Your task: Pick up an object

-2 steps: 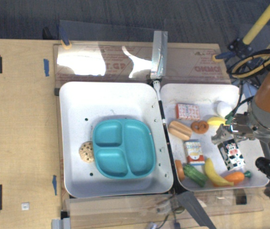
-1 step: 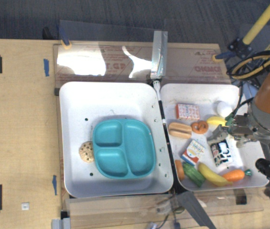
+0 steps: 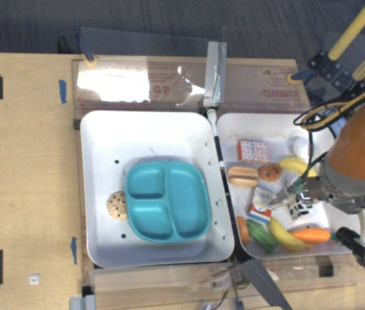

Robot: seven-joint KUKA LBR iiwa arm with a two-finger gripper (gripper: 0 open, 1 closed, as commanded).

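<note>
The right bin (image 3: pixel 234 129) holds several toy foods. A hot dog (image 3: pixel 242 174), a brown round piece (image 3: pixel 270 171) and a pink-and-white box (image 3: pixel 253 150) lie toward its back. A yellow banana (image 3: pixel 294 165) lies at the back right, partly under the arm. Toward the front lie a small carton (image 3: pixel 259 212), a green vegetable (image 3: pixel 261 236), a second banana (image 3: pixel 284 234) and an orange carrot (image 3: pixel 310 235). My gripper (image 3: pixel 291 196) is low over the middle of this bin, just right of the carton and above the second banana. Nothing visibly sits in its grasp.
The left bin (image 3: pixel 98 141) holds a teal divided plate (image 3: pixel 167 200) with a cookie (image 3: pixel 116 205) beside its left edge. A raised rim (image 3: pixel 219 173) separates the two bins. A clear panel (image 3: pixel 143 76) stands behind the bins. Cables (image 3: pixel 324 112) hang near the arm.
</note>
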